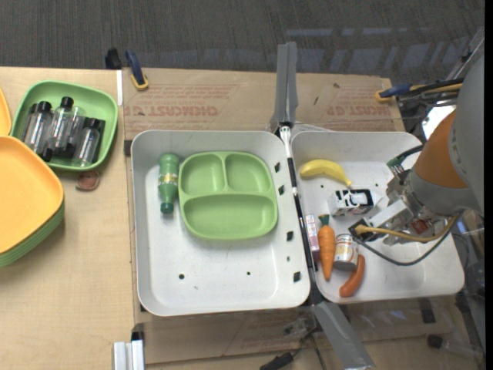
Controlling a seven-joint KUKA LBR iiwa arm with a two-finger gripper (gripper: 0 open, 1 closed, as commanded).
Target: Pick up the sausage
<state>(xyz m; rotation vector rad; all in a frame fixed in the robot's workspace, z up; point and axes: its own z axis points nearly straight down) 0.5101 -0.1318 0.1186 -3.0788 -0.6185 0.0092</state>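
While the sausage (352,277) lies untouched by the right bin's (416,272) near wall, beside the carrot (327,251), this looks like the approach; the jaws, whose opening I cannot tell, must come nearer and left.

Grey arm (468,110) with orange band (443,156), reaching in from the right, wrist angled downward, gripper (404,219) lowermost.

Flat brown cardboard sheet (231,102) on the tabletop: red block print, upside down from the camera view, reads "CHEMCAST GP" near its left end; same red print repeated near its right end, fainter, only partly legible; label on small tin can (344,250) too small to read.
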